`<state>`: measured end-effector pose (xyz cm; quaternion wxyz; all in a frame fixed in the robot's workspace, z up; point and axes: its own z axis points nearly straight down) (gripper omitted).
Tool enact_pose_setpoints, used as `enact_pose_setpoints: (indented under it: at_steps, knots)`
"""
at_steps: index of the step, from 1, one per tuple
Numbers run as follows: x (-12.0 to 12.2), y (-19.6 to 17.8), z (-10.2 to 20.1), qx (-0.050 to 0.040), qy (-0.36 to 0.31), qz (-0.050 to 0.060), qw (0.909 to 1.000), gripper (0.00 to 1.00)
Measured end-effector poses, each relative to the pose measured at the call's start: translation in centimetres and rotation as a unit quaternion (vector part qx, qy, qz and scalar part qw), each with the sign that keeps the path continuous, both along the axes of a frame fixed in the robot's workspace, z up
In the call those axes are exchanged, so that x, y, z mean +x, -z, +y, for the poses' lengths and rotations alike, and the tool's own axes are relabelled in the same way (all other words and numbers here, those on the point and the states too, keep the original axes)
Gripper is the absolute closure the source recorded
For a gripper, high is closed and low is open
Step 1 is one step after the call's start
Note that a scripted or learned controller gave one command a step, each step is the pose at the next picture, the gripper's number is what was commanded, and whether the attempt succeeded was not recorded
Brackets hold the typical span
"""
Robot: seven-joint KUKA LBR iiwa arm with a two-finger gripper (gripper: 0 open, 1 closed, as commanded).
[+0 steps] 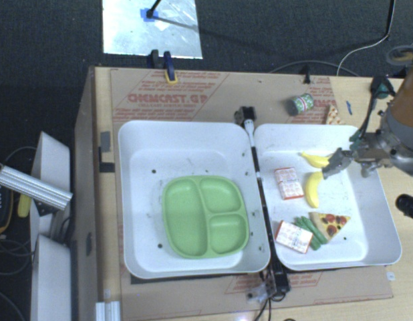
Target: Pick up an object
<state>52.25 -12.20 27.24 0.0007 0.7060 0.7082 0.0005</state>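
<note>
The right bin (382, 227) holds several toy foods. A small yellow banana (315, 159) lies near its back, and a second banana (313, 190) lies just below it. A red-and-white packet (287, 182) sits to their left, and another packet (294, 237) lies near the front edge. A pizza slice (331, 223) and a bunch of green beans (310, 225) lie side by side at the front. My gripper (332, 165) reaches in from the right and hovers next to the two bananas, just to their right. Nothing is visibly held in it.
A green divided plate (205, 216) lies in the left bin (129, 179). A small green-and-white roll (302, 103) rests on the cardboard behind the right bin. The divider (254, 172) between the bins runs front to back.
</note>
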Motion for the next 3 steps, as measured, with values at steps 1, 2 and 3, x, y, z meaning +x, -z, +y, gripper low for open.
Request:
enact_pose_setpoints:
  at_steps: [1, 2, 3]
  knots:
    - [8.0, 7.8, -2.4, 0.0, 0.0, 0.001, 1.0, 0.0]
    - [6.9, 18.3, -3.3, -0.0009, 0.001, -0.004, 1.0, 0.0]
    - [6.9, 17.4, -3.3, -0.0017, 0.001, -0.004, 1.0, 1.0]
